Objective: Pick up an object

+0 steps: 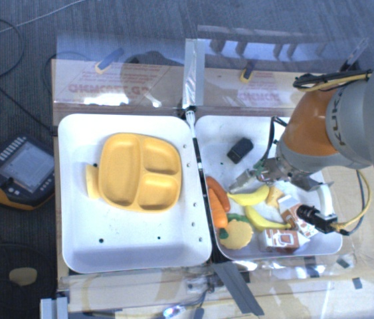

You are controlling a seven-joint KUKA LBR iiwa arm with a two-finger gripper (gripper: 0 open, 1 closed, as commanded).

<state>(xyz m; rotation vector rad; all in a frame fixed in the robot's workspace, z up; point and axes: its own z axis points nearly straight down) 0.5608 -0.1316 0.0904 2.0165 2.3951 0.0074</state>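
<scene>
Yellow banana (252,196) – under gripper (261,173), rt bin (216,128)

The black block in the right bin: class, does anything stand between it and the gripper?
Nothing visible does. The black block lies alone on bare floor of the right bin, apart from the bananas and carrot. The gripper sits just beside it, toward the bananas.

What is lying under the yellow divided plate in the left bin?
A pale yellow flat piece sticks out from under the left edge of the yellow divided plate in the left bin. The plate covers the rest of it, so I cannot tell what it is.
</scene>
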